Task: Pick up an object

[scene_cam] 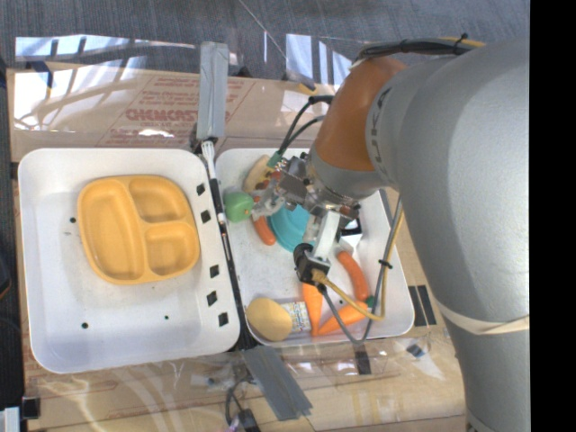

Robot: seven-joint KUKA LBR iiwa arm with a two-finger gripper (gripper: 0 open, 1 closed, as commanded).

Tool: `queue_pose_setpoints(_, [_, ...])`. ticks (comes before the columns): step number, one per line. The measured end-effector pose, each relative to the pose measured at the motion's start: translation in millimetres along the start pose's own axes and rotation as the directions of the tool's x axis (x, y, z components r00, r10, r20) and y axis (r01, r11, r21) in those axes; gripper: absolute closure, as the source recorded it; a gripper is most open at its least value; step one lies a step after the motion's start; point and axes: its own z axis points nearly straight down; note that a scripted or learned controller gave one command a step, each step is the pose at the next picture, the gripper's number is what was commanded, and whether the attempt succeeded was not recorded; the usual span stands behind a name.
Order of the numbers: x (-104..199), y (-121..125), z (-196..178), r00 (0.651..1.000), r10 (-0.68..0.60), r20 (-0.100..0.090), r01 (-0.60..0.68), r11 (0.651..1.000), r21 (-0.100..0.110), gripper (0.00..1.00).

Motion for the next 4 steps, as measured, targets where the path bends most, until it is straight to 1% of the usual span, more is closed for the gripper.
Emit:
queue_pose_setpoints(1, [-37,14,97,0.967,-0.255,0.0,0.255,0.967,0.007,0.0])
queue_pose_setpoints(2, [-37,14,87,0.966,-0.26,-0.001,0.26,0.966,0.008,1.0])
queue_pose_setpoints(3, [-36,14,87,0.966,-0.26,-0.001,0.26,0.966,0.007,0.0])
queue_pose_setpoints(4, [-36,13,78,0.965,-0.264,0.0,0.264,0.965,0.011,1.0])
